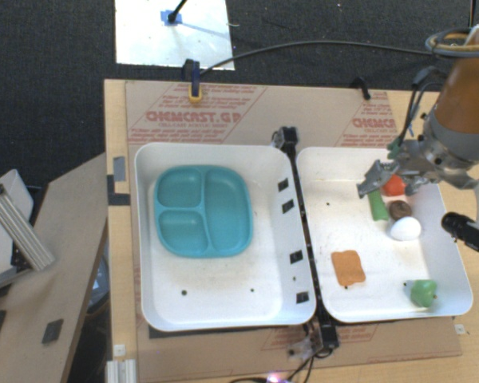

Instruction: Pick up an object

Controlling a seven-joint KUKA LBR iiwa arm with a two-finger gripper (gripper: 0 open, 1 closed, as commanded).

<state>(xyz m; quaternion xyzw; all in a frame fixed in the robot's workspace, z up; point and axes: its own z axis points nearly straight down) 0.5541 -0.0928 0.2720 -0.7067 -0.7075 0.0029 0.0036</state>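
hovering over a small cluster in the right bin (455,294), my end effector (393,180) sits above an orange-red piece (394,187), with a green stick (378,207), a brown lump (400,210) and a white egg (405,229) packed just beside it. i cannot tell how my grip stands. an orange slab (348,267) and green blob (422,292) lie apart, likely easier targets; the teal plate (203,211) occupies the left bin (156,294).

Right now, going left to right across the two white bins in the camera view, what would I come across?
Teal divided plate → orange flat piece → white egg-shaped thing → green toy. The things under the claw overlap, so I've skipped them.
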